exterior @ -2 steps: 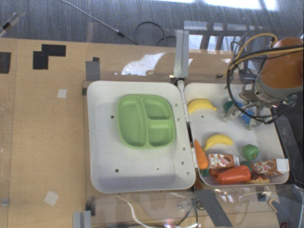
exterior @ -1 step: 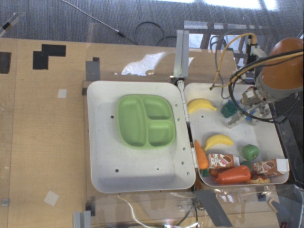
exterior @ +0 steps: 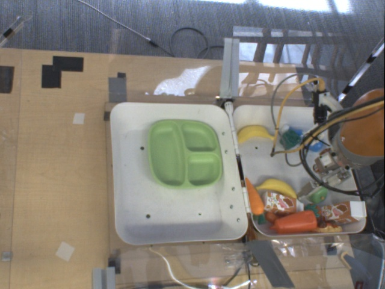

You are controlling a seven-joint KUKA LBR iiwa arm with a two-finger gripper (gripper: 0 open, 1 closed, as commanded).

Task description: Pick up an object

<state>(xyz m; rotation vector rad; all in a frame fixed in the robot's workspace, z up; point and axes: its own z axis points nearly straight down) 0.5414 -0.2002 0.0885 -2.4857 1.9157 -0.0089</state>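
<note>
Two shallow white bins sit side by side on the wooden surface (exterior: 54,179). The left bin (exterior: 129,215) holds a green divided plate (exterior: 183,152), lying flat near its middle. The right bin (exterior: 264,116) is crowded: a banana (exterior: 255,132) toward 11 o'clock, a teal item (exterior: 290,138) just beside it, a second banana (exterior: 275,187) near the middle, an orange carrot (exterior: 255,200) against the left wall, a red pepper (exterior: 296,222) and printed packets (exterior: 280,202) along 6 o'clock. The arm (exterior: 360,134) with its orange band enters from 3 o'clock, cables looping over the bin; its gripper (exterior: 325,167) hangs above a small green object (exterior: 318,194).
</note>
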